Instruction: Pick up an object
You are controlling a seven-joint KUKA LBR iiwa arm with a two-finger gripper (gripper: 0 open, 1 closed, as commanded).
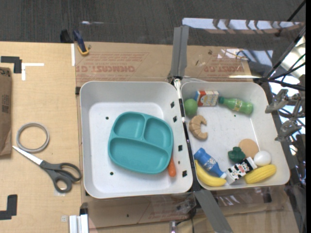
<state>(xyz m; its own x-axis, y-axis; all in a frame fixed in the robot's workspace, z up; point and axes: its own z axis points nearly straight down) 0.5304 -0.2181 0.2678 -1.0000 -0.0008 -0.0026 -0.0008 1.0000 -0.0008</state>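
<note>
A single fixed camera is mounted above the tabletop (43, 106), angled downward. It frames both white bins (92, 101) in full at moderate range, with dark floor beyond.

The left bin (92, 144) held a teal divided plate (141, 142) with a small carrot (171, 169) beside its right edge. The right bin (265, 106) held a croissant (198, 126), green bottle (236, 105), banana (209, 176), corn cob (261, 174) and egg (262, 158). Scissors (53, 170) and a tape roll (32, 137) lay on the surface (39, 101).
</note>
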